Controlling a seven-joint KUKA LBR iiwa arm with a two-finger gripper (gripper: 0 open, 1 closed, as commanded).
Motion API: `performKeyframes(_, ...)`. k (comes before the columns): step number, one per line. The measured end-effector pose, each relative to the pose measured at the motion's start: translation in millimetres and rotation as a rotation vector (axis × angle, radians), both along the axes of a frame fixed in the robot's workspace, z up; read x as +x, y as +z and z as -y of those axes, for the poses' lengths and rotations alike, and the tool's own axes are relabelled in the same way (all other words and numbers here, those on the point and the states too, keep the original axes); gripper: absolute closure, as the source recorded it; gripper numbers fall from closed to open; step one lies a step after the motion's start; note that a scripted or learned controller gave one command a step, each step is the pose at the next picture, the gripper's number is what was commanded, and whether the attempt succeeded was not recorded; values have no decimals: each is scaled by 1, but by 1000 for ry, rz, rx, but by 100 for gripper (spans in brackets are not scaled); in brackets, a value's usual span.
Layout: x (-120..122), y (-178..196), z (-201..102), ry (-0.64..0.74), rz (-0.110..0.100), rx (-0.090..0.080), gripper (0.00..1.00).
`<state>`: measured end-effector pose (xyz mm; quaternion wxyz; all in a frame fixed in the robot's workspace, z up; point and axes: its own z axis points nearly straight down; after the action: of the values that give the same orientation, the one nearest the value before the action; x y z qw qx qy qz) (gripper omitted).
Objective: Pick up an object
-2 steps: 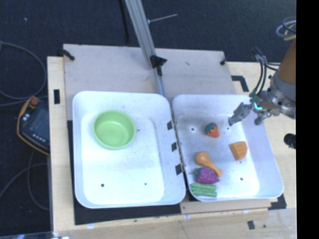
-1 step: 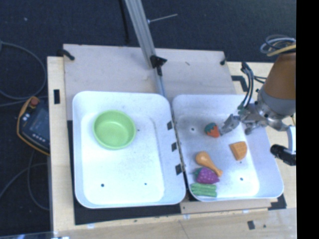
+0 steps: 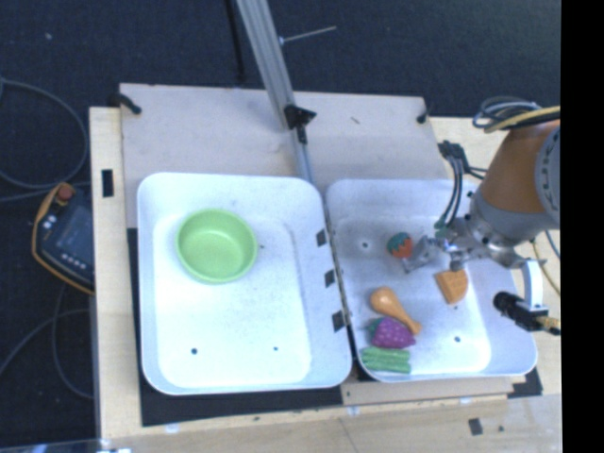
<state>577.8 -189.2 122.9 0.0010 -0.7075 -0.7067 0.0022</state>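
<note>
In the right bin (image 3: 477,347) five toys are seen: a red-and-green strawberry (image 3: 400,244), an orange wedge (image 3: 452,285), a tan pear shape (image 3: 392,306), purple grapes (image 3: 392,332) and a green pod (image 3: 386,360) at the front wall.

green bowl (image 3: 217,244) alone left, toys (image 3: 394,331) seemingly crowd right

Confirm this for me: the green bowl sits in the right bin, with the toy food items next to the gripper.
Not quite. The camera view shows the green bowl in the left bin, alone. The toy food items lie in the right bin, next to the gripper, as you said.
</note>
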Motion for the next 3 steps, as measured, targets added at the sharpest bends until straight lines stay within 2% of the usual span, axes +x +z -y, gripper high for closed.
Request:
performKeyframes(1, 1, -22, 1, -1, 6, -2, 0)
performKeyframes(2, 1, -10, 2, -6, 10, -1, 100)
performKeyframes(3, 2, 34, 7, -6, 11, 0, 100)
